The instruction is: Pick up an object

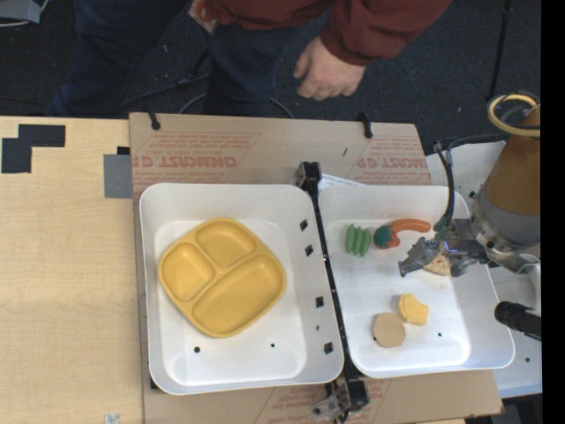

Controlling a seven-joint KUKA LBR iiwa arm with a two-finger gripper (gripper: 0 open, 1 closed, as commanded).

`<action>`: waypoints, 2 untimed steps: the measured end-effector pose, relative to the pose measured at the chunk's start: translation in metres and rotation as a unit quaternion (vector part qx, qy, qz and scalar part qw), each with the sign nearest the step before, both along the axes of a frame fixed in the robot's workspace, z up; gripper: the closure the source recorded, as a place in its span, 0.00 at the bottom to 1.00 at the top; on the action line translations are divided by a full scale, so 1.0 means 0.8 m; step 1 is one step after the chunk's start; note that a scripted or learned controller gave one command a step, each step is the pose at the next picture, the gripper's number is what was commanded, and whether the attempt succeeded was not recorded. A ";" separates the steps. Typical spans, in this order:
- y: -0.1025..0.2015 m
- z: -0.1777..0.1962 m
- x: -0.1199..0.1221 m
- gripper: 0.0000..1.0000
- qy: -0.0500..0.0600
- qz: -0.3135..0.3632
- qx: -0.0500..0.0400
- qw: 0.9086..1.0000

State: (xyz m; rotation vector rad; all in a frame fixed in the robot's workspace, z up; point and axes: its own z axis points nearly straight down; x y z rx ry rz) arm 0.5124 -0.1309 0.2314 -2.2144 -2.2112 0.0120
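Watching the gripper (430, 259) hang low over the right bin (477, 347), right above a pale, flattish scrap (438, 268) tucked under its fingers. Honestly can't tell how wide those fingers are spread or whether anything sits between them, the angle's too messy.

That scrap looks like the likeliest target. It's lying just below the orange carrot (410, 226) and well above the yellow chunk (412, 308). Most of it is hidden, so this is a guess, but it looks thin, light and low to the bin floor, which makes it awkward: the fingers would need to get right down to the floor and pinch across its narrow side, or it'll just slide.

Other stuff nearby: a green ribbed piece (357, 239) left of the carrot, with a small dark green thing (382, 236) between them, and a tan round disc (388, 329) beside the yellow chunk. The chunk looks like the easier grab, blocky with real sides.

Left bin (177, 360) has a yellow divided plate (222, 276). A person's hand (328, 71) hovers beyond the table (62, 281).
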 end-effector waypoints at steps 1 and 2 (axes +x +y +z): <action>0.000 0.006 0.003 0.00 -0.005 0.001 -0.001 1.000; 0.011 -0.061 -0.007 0.00 -0.003 0.001 0.000 1.000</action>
